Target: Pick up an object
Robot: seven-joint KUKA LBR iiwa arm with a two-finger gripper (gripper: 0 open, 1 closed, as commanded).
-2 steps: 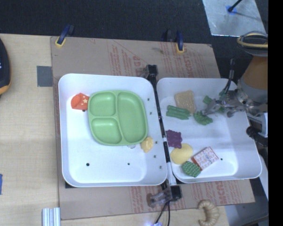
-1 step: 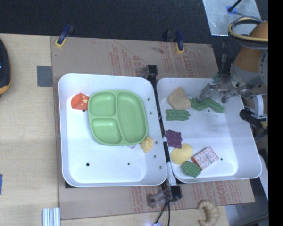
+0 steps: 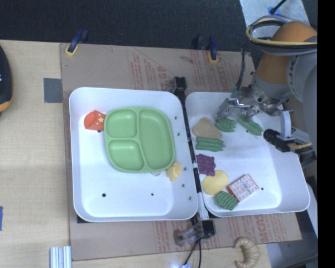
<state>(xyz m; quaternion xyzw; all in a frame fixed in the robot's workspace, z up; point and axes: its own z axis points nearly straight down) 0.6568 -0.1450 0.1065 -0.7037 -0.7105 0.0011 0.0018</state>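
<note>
**Arm low over the right bin's upper edge**

The table [image 3: 28,166] fills the frame, with a brown cardboard sheet [image 3: 128,66] clamped across its middle. On that sheet sit two white bins side by side. The left bin [image 3: 89,200] carries a green divided plate [image 3: 139,138], a red toy with a yellow star [image 3: 94,120] at the plate's upper left, and a small yellow piece [image 3: 173,171] at its lower right corner. The right bin [image 3: 285,188] holds the scattered toy food.

The grey arm [image 3: 282,54] comes in at the upper right of the frame. Its hand [image 3: 238,108] sits down among the green pieces [image 3: 225,125] at the top of the right bin; whether it is parted or closed cannot be told, nor whether it grips anything.

Lower in that bin lie a tan piece [image 3: 206,129], a green pod [image 3: 210,144], a purple piece [image 3: 205,164], a yellow piece [image 3: 214,182], a red-and-white packet [image 3: 244,187] and a small green textured piece [image 3: 226,200].
</note>
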